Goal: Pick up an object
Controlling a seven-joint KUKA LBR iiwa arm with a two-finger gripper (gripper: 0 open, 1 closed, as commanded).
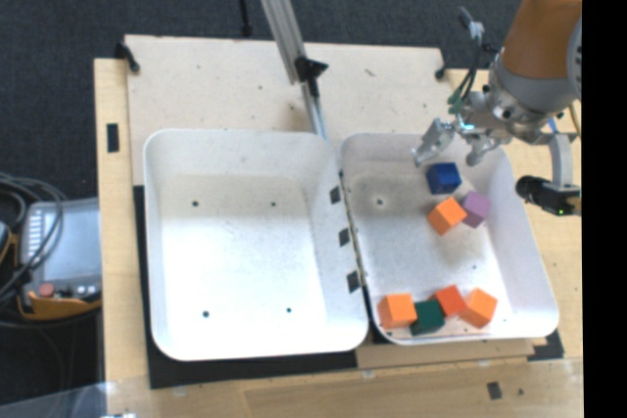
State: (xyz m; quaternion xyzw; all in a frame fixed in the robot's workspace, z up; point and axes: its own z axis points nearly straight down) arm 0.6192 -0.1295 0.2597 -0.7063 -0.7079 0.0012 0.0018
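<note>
**The Claw Could Miss or Push the Blocks**

The metal two-finger claw [454,144] is seen near the back of the right white plastic bin [519,240]. Its two fingers are spread apart, so it is open, and nothing is held between them. The small blue cube [444,177] is seen just below the fingers in the picture, but it cannot be told whether it is touched yet.

A miss could happen here. If the claw is brought down a little to one side, the blue cube could be knocked by one finger and pushed away instead of being caught.

Just beside the blue cube, a small orange cube [448,214] and a small purple cube [476,208] are found, touching each other. They could be bumped by a finger too, or two blocks could be squeezed at once and then dropped.

The blue cube sits near the back of the bin. The sloped wall could be hit by the far finger, and the grip could be spoiled.

At the front of the same bin, more small blocks are packed together: an orange cube [397,309], a dark green cube [428,316], a red-orange cube [451,300] and another orange cube [479,306]. These are well apart from the claw and are not likely to be disturbed.

The left white plastic bin [245,245] is seen next to the right one.
</note>
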